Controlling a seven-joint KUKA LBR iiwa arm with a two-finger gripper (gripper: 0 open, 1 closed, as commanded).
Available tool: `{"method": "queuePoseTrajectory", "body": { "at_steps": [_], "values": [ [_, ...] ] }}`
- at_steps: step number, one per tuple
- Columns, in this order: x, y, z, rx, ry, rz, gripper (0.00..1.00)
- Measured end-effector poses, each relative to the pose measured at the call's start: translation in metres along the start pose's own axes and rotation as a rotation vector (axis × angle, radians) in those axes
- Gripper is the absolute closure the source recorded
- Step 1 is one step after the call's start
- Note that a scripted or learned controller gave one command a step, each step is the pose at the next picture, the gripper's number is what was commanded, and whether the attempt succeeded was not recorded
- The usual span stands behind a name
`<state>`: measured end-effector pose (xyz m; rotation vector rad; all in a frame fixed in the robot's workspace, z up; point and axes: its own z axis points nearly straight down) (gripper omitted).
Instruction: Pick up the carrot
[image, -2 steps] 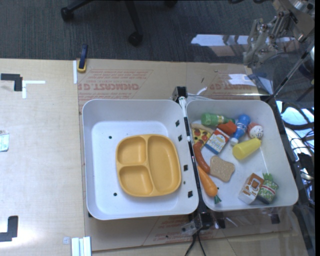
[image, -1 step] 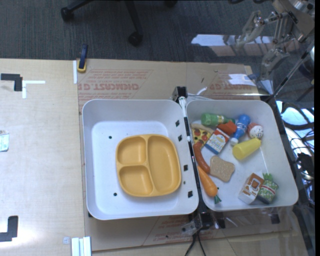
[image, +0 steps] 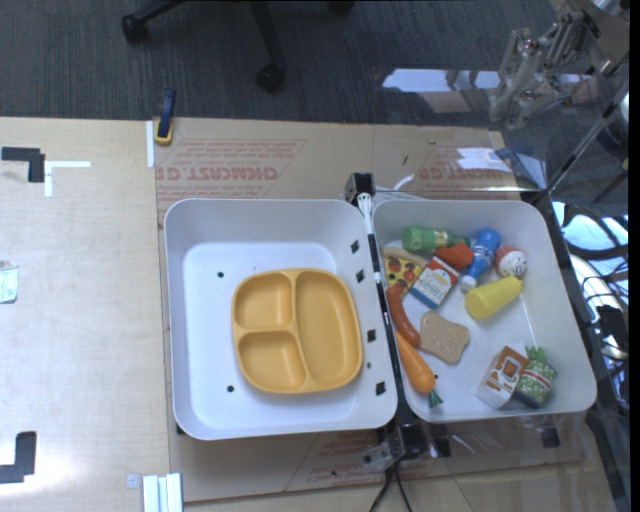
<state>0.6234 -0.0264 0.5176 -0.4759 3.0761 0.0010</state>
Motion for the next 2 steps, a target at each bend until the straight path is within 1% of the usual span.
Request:
{"method": "queuePoseTrajectory", "body": {
  "at_steps": [1, 2],
  "values": [
    [0.0, 0.0, 0.0001, 0.0, 0.0, 0.0, 0.0],
    [-0.0023, -0.0008, -0.0092, 0.001, -0.007, 0.001, 1.0]
  ]
}}
